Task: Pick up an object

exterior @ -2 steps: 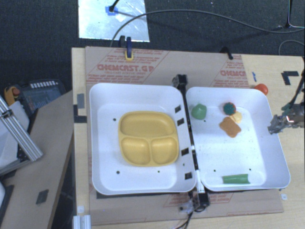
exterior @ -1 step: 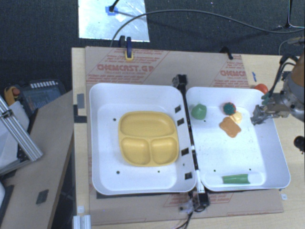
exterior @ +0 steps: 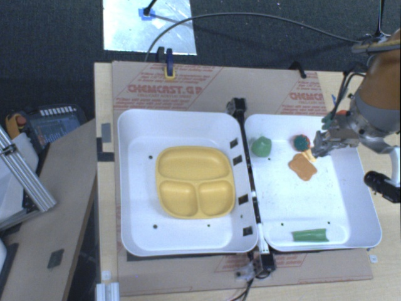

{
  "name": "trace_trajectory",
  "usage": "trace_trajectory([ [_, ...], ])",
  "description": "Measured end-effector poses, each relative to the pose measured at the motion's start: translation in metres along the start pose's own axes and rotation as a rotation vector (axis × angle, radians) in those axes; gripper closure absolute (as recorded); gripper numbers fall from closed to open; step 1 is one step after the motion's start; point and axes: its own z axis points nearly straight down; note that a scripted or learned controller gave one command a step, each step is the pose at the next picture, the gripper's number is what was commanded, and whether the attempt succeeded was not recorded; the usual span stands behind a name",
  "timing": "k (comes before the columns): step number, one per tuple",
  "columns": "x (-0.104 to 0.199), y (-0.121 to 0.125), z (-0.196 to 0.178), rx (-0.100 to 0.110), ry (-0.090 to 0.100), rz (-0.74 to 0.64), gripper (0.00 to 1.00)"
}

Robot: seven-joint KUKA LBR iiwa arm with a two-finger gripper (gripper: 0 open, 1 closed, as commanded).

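Right bin (exterior: 351, 187) | hand (exterior: 319, 144) near orange piece (exterior: 303, 166) | green ball (exterior: 260, 146) apart

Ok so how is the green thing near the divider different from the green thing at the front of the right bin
The green object near the divider is rounded and lumpy; the green object at the front is long, flat and lies crosswise. The first sits at the bin's back left, the second along the front edge. The first looks paler, the second a deeper green. Both lie apart from the end effector in the right bin.

Dark carpet floor (exterior: 50, 42) around cardboard-topped bench (exterior: 207, 86).
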Motion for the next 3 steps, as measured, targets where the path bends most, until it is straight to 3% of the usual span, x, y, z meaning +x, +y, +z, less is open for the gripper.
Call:
trace_trajectory([
  [3, 0.151, 0.063, 0.034, 0.002, 0.001, 0.0, 1.0],
])
